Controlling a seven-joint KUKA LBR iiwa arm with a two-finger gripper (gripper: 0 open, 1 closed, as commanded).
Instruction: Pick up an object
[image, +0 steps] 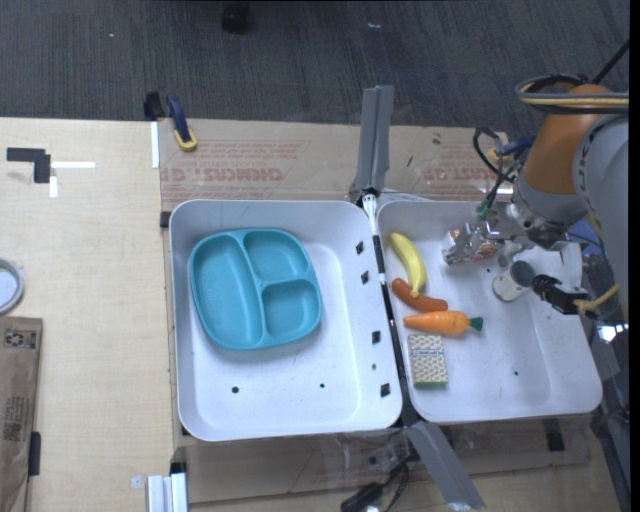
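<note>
Blue divided plate (256, 288) in left bin (200, 400); banana (408, 260), carrot (438, 322), sponge (428, 360) in right bin (540, 390); gripper (466, 243) grip unclear.

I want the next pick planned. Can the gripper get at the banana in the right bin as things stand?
Probably yes. The banana lies uncovered near the divider, its lower end by the orange toy, and the gripper hangs just beside it with bare bin floor between.
</note>
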